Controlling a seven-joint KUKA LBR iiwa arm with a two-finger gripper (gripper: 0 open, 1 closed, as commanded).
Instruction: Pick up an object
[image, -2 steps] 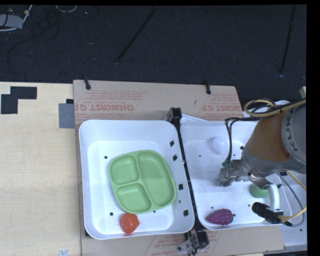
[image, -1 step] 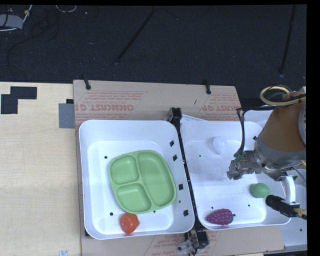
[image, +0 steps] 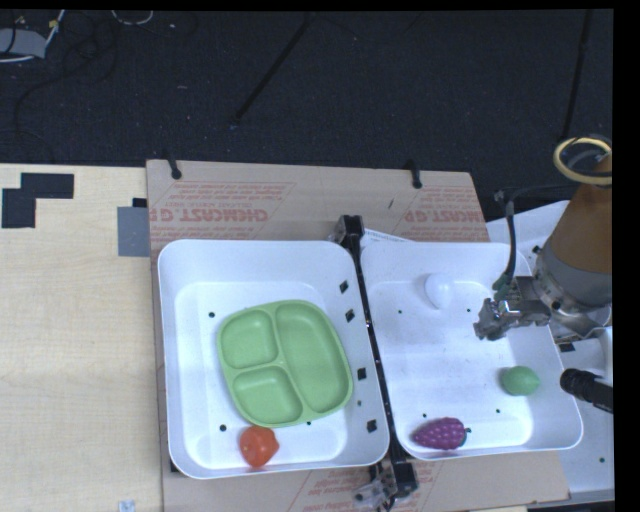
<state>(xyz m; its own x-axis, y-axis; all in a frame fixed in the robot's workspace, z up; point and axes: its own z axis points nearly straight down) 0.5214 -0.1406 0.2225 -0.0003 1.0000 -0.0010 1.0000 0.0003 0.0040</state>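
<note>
While the claw (image: 492, 322) hangs over the upper right part of the right bin (image: 470, 440), nothing shows between its tips; whether they are spread or pressed together cannot be told at this size. The nearest candidate is the green ball (image: 519, 380), which lies just below and slightly right of the claw. A purple grape bunch (image: 440, 433) lies farther down by the front wall, long axis left-right. A pale round object (image: 439, 289) is hard to identify.
</note>
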